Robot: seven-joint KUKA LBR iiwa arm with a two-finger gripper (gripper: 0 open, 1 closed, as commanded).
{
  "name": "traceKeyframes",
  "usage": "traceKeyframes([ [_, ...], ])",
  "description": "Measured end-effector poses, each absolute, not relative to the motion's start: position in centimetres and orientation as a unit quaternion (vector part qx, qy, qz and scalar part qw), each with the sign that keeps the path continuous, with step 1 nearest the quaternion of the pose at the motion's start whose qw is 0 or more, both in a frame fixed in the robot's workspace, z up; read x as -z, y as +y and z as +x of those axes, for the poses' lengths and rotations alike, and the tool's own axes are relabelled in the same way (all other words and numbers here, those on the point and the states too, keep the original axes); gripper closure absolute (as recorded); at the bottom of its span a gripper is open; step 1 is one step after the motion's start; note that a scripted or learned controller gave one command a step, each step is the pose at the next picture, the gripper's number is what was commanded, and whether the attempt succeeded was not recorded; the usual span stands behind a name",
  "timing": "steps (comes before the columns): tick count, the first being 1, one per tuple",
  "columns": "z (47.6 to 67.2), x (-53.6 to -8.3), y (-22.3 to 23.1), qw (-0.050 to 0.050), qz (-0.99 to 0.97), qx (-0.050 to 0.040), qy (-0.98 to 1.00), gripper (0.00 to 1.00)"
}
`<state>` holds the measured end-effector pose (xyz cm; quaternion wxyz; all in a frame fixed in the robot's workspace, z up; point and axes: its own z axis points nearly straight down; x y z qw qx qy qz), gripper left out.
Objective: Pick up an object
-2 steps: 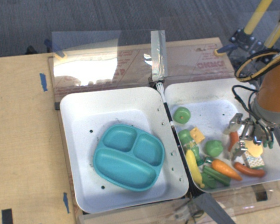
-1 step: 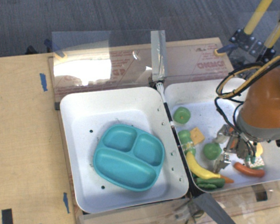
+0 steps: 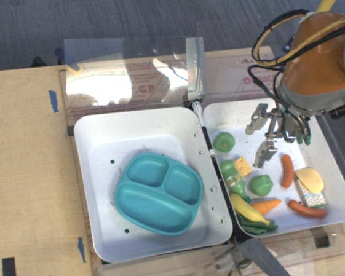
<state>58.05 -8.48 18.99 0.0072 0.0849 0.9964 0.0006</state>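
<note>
My gripper (image 3: 264, 136) hangs over the right bin (image 3: 343, 198) with its fingers spread apart and nothing between them. I judge this the approach step. The toy food lies just below: a green apple (image 3: 262, 184), an orange sausage (image 3: 286, 171), a banana (image 3: 247, 208). Next I'd pick one, centre over it, descend.

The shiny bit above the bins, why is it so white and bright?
Camera view: light glares off the clear sheet behind the bins, washing it white; the teal plate and toy food look sharp; the gripper casts only a faint shadow on the right bin.
</note>
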Motion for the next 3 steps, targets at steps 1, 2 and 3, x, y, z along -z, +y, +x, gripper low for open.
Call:
traceKeyframes([
  [1,54.4,-9.0,-18.6,0.006,0.068,0.0017,0.998,0.0],
  [2,52.0,-8.9,-15.3,0.007,0.123,0.0006,0.992,0.0],
  [3,59.7,-8.9,-9.2,0.007,0.145,-0.0013,0.989,0.0],
])
